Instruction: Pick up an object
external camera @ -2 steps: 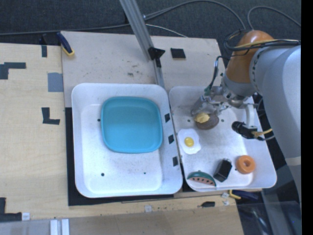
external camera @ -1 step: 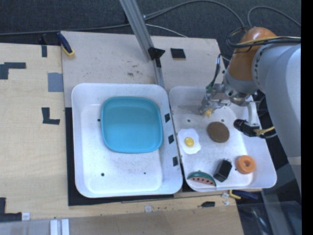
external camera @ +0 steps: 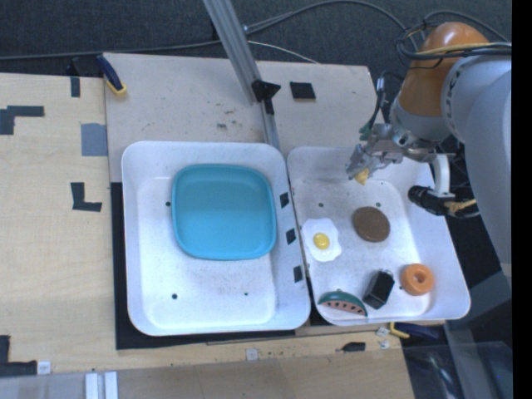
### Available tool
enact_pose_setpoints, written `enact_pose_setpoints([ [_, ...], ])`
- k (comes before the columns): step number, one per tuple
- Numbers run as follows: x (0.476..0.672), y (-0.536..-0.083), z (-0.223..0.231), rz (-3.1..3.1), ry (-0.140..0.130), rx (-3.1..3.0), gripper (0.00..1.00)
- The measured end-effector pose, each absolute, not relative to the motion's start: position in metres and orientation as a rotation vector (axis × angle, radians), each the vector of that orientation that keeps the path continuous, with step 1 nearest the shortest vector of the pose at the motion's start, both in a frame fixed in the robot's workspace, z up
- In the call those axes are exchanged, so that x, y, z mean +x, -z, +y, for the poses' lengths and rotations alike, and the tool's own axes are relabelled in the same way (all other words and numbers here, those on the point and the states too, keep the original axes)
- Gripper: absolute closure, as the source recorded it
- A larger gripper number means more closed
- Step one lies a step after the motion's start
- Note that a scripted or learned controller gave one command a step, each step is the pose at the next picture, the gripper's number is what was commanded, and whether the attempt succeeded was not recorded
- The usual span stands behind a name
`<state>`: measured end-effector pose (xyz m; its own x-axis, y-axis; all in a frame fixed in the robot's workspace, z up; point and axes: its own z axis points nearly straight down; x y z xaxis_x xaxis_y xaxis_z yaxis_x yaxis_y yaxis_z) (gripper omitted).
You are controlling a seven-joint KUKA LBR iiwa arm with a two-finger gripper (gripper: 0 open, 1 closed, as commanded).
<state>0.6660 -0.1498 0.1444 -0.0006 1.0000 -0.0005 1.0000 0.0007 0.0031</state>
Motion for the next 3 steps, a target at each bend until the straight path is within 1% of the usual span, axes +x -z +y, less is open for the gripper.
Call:
enact_pose_setpoints([
  [2,0.654,-0.239,-0.139,2.22,-0.004,2.218,1.0],
  [3,0.655,-0.246,-0.085,2.227,-0.002,2.217,1.0],
])
